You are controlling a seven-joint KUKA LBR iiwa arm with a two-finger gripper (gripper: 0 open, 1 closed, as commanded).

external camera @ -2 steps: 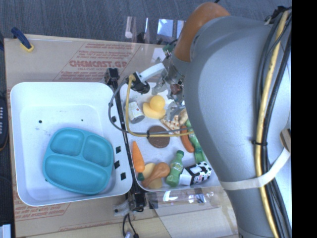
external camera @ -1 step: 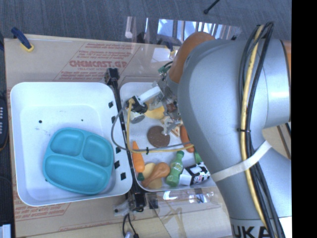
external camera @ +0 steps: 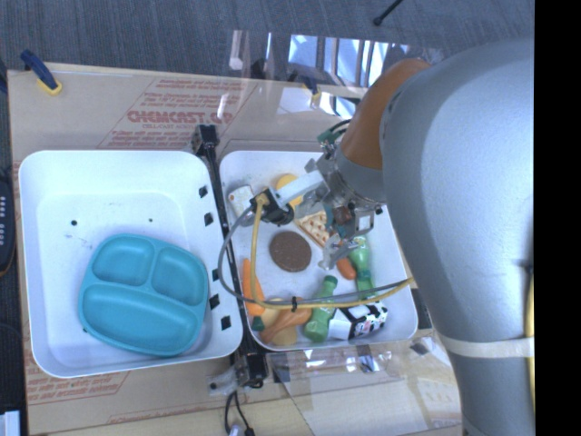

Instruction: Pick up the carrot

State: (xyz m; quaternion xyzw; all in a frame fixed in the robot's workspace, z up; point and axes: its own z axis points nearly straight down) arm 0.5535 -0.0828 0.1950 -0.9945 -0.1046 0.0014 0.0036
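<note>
The carrot (external camera: 251, 284), a slim, smooth orange spike, lay against the left wall of the right bin (external camera: 272, 163), low in mid-frame. Right of it sat a flat brown disc (external camera: 290, 251). The gripper (external camera: 338, 243) hung just right of the disc; open or closed, I couldn't tell.

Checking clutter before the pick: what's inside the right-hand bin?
A carrot by the left wall, a brown disc, a cracker, a green bottle, a black-and-white carton. The arm hides the right side.
</note>
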